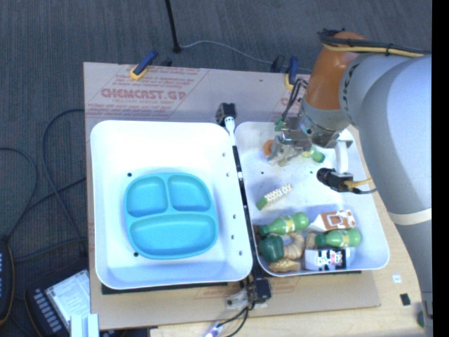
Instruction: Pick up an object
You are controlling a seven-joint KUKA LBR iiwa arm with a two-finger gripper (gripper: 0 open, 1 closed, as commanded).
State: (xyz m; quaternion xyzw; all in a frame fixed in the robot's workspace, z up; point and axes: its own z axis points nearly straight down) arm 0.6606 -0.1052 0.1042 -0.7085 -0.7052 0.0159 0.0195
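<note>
My gripper [283,153] hangs low over the far end of the right bin [375,248], under the orange wrist band. A small orange object [268,147] lies just left of it, close to touching. A small green piece [319,156] sits to its right on the bin floor. Nothing shows held in the gripper. Nearer the middle of the bin lies a pale wrapped bar with a green end [274,196].
The near end of the right bin is crowded: two green bottles [286,225] [344,239], an orange-white carton [337,220], a black-white pack [324,258], a green pepper [270,247], a beige lump [291,250]. The left bin [112,146] holds a blue divided plate [170,213].
</note>
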